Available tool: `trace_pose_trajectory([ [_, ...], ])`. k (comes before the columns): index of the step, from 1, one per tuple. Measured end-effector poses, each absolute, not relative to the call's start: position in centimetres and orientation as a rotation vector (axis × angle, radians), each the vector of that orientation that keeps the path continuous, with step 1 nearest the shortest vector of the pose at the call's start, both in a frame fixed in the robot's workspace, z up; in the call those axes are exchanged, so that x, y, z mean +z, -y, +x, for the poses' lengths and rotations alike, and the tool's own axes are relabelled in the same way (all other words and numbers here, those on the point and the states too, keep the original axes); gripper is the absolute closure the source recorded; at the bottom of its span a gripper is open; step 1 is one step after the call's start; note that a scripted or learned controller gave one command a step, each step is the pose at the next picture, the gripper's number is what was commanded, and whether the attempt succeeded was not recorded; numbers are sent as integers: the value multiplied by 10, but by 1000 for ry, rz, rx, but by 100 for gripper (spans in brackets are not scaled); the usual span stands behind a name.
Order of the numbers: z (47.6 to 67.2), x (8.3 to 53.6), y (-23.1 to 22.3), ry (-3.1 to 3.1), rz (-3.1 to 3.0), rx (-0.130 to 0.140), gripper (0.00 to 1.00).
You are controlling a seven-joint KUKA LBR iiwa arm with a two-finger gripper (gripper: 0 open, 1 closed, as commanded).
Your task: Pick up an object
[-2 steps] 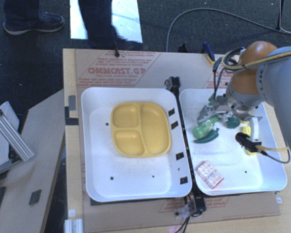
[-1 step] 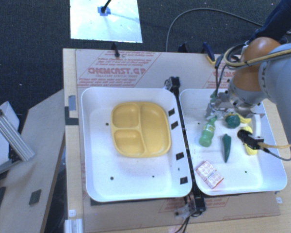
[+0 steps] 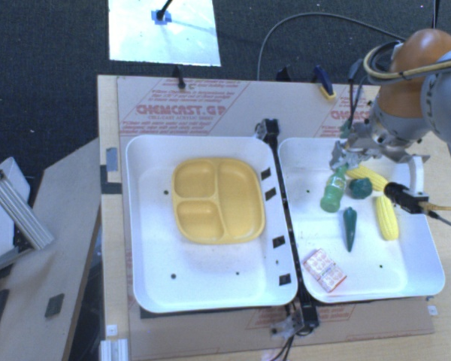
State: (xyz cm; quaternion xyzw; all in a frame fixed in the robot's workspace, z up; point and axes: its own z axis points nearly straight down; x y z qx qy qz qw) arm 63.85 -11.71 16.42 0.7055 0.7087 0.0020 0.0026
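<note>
My gripper (image 3: 345, 156) hangs over the back of the right bin (image 3: 421, 277), right above the upper end of a light green bottle (image 3: 333, 192) that lies on the bin floor. Beside the bottle sit a teal lump (image 3: 360, 188) and a yellow corn cob (image 3: 369, 177) partly under the wrist. A second corn cob (image 3: 387, 217) lies further right. A dark green pepper (image 3: 349, 229) points toward the front. A pink and white packet (image 3: 324, 269) rests near the front left corner.
The left bin (image 3: 146, 277) holds a yellow divided plate (image 3: 216, 200). A black hinge strip (image 3: 279, 209) runs between the bins. Cables (image 3: 428, 205) trail off the arm over the right bin's edge.
</note>
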Motion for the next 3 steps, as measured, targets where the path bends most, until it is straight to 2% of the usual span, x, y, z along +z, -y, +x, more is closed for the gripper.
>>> trace_pose_trajectory([
  [1, 640, 219, 117, -2224, 2211, 6, 100],
  [2, 641, 221, 117, -2226, 2212, 3, 100],
  [3, 654, 228, 60, -2231, 2209, 5, 100],
])
